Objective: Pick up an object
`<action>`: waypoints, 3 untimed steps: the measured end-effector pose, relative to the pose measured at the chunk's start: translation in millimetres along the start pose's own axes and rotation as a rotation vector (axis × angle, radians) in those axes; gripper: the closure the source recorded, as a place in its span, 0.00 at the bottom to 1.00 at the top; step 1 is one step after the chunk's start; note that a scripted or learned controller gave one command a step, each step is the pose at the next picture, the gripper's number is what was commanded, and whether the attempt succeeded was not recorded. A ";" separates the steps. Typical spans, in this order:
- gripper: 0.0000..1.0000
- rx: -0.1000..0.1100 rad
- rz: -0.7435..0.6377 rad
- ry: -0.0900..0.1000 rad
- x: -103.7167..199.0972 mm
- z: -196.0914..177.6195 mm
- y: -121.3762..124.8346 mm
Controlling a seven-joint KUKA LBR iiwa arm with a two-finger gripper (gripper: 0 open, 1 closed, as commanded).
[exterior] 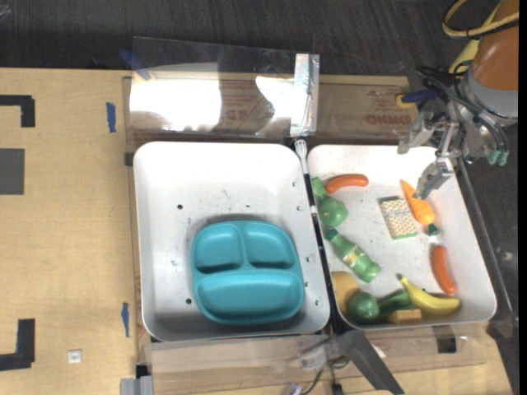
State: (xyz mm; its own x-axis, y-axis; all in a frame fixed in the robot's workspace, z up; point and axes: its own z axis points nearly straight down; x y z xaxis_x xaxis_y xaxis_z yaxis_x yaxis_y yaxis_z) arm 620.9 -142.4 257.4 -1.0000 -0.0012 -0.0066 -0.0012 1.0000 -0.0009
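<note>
The right bin (pixel 482 245) holds several toy foods. An orange carrot (pixel 419 205) lies near its far right side, beside a patterned square sponge (pixel 398 217). My gripper (pixel 434 169) hangs over the bin's far right corner, its tip just above the carrot's upper end. Nothing shows in its grasp. A red chili (pixel 347 183), a green pepper (pixel 333 213) and a green bottle (pixel 356 257) lie along the left side. A red sausage (pixel 443 269), a banana (pixel 431 301) and a green round fruit (pixel 362 306) rest near the front.
The left bin (pixel 156 220) holds a teal divided tray (pixel 245 271) toward its front. A clear plastic sheet (pixel 218 89) and cardboard stand behind the bins. Cables and the arm's orange band (pixel 498 60) are at the upper right.
</note>
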 end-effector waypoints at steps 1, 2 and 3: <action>0.00 0.001 0.092 -0.006 -1.5 158.1 -19.4; 0.00 0.001 0.116 -0.003 -2.2 169.6 -31.9; 0.00 0.002 0.057 -0.003 -5.6 169.8 -43.0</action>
State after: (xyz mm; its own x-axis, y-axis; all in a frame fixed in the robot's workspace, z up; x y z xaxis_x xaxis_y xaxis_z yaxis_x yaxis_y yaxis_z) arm 627.7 -185.4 87.6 -0.9984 0.0553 -0.0101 0.0553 0.9985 -0.0019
